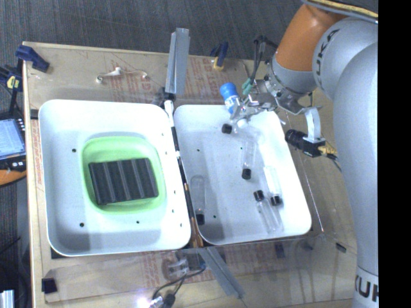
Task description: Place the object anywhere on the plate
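Grey arm's two-finger gripper [239, 110] is hanging over the right white bin [292, 191], clamping a clear plastic tube with a blue cap [228, 95].
Four more clear tubes with black caps [247, 156] are lying in that bin, faint against white; one green plate [122, 149] is sitting in the left white bin [58, 172], carrying a black ridged block [122, 179].

1. A wooden bench [96, 56] bears two white bins side by side: left bin [54, 191], right bin [212, 226].
2. A grey metal bar [176, 59] lies on the bench behind the bins.
3. Blue clamps sit at the back left corner [31, 56] and back edge [221, 51].
4. A screen device [11, 140] rests at the far left.
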`<state>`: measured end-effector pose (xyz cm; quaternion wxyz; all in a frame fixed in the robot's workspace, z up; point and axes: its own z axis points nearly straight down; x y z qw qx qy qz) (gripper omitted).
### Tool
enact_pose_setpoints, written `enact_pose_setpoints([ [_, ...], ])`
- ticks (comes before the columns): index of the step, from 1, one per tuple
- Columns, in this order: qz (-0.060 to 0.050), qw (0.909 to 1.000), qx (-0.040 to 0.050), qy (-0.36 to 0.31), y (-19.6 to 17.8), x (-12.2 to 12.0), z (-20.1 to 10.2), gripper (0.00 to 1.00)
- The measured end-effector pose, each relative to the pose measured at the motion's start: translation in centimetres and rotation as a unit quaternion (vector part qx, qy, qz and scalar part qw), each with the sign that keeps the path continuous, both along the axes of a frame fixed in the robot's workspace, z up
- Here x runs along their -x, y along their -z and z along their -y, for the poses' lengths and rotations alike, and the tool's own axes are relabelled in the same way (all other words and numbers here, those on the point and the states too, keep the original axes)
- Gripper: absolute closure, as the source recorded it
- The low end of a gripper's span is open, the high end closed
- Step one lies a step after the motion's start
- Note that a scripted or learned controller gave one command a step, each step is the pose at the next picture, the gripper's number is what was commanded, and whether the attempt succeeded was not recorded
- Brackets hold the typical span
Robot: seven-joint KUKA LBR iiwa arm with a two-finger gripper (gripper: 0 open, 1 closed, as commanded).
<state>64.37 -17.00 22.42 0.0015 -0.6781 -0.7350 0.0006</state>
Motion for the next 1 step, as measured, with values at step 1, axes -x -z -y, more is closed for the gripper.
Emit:
enact_pose_setpoints([
  [1, 0.000, 1.0000, 0.0000, 0.000, -0.01, 0.00, 0.01, 0.00],
])
